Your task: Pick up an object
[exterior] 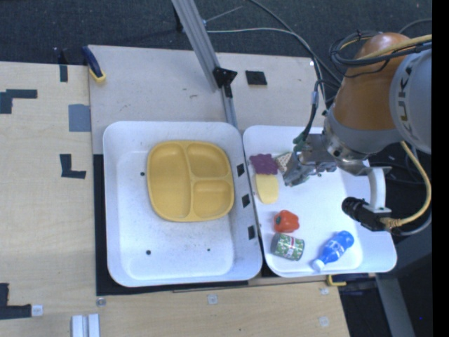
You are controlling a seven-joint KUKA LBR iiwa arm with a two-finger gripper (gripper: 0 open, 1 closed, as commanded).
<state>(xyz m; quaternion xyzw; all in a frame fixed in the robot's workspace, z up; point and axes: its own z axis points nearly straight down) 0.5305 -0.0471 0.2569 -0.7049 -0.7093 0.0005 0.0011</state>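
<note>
Grey gripper point(293, 175), its state impossible to tell, hovered just right of the yellow block point(266, 188), with purple grapes point(264, 163) above that block.

Two shallow white bins point(119, 188) sit side by side. The left holds one yellow compartment plate point(190, 180). The right holds one purple grape bunch point(264, 163), one yellow block point(266, 188), one red pepper point(285, 221), one green can point(287, 247) and one blue bottle point(333, 249).

Two white bins point(112, 188) on a pale wood desk point(42, 209): yellow sectioned plate point(190, 180) in the left, purple grape bunch point(264, 163), pale yellow block point(266, 187), red-orange pepper point(285, 221), green patterned can point(287, 246), blue bottle point(332, 249) in the right.
</note>
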